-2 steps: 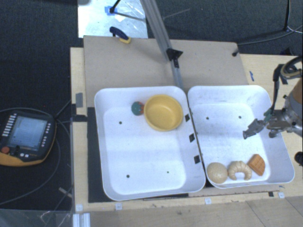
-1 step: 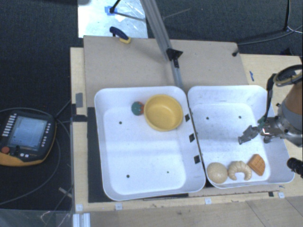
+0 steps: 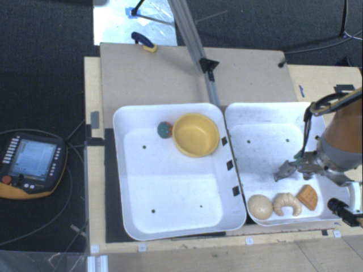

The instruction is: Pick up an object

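In the right bin (image 3: 266, 120), three items lie along the front wall: a pale round bread roll (image 3: 260, 207), a croissant (image 3: 287, 203) and an orange waffle-like piece (image 3: 308, 196). My gripper (image 3: 294, 169) hangs low over the right bin's right half, just above and behind the croissant and the waffle piece. The arm's orange band (image 3: 343, 134) shows at the right edge. In the left bin (image 3: 170, 197) a yellow bowl (image 3: 195, 135) stands at the back right, with a small green and red ball (image 3: 164, 130) touching its left side.
A slanted metal pole (image 3: 193, 35) rises behind the bins, clamped near their shared back corner. A teach pendant (image 3: 31, 164) lies on the floor to the left. A black cable (image 3: 309, 129) loops beside the wrist.
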Tool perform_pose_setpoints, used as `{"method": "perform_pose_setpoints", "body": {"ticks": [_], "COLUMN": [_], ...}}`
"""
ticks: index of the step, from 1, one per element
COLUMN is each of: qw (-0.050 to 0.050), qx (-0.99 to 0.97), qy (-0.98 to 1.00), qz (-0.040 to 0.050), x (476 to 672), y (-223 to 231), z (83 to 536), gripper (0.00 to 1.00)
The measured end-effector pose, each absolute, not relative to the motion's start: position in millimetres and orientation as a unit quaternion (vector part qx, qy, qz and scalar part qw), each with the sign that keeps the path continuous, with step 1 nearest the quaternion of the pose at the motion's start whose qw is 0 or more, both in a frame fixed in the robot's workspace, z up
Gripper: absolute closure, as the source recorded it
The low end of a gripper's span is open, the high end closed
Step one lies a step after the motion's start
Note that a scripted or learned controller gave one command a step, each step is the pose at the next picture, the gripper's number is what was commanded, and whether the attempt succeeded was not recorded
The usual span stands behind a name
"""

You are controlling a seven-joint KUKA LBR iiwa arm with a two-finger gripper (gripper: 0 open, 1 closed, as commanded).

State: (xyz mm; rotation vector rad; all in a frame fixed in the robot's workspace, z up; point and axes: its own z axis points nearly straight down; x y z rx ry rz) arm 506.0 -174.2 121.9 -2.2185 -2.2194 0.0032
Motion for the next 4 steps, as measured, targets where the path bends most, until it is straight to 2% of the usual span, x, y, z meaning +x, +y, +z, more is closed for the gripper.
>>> {"method": "perform_pose_setpoints", "body": {"ticks": [1, 2, 4], "qw": [-0.001, -0.002, -0.003], "qx": [-0.707, -0.707, -0.707], "qy": [-0.707, -0.707, -0.707], "qz": [-0.0005, -0.0011, -0.0018], "x": [507.7, 508.2, 498.2], "y": [-174.9, -174.6, -179.3], "z": [134.8, 176.8, 292.2], "gripper": [1.00, 1.00, 1.00]}}
